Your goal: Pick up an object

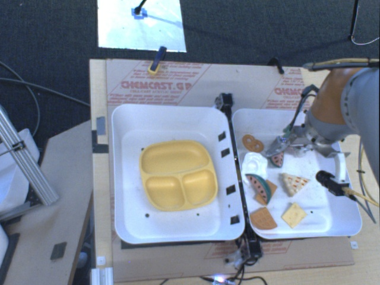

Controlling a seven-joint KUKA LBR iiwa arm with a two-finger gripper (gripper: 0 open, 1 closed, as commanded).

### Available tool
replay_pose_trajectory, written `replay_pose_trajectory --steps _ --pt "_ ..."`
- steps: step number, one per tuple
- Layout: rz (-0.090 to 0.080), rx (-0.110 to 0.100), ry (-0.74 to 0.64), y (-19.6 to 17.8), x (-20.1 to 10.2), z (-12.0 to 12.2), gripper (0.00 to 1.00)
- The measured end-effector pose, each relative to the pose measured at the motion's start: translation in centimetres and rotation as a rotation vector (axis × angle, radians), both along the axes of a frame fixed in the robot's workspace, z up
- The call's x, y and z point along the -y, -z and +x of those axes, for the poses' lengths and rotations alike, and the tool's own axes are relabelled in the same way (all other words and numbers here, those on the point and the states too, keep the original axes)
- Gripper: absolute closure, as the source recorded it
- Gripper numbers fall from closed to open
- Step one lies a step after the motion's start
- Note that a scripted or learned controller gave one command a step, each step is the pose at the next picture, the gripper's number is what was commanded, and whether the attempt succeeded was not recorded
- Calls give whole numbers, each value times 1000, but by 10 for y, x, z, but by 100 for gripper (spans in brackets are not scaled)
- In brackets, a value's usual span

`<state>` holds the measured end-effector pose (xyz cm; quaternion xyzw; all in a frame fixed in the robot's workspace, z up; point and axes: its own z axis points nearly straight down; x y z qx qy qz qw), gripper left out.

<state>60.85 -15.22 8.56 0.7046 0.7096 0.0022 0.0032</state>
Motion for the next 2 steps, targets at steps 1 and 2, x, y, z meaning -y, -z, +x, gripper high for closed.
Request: replay_pose_trajectory --steps 1,2 --pt "0 -10 13 1 59 -66 0" --pt "2 -10 9 -11 55 -125 0"
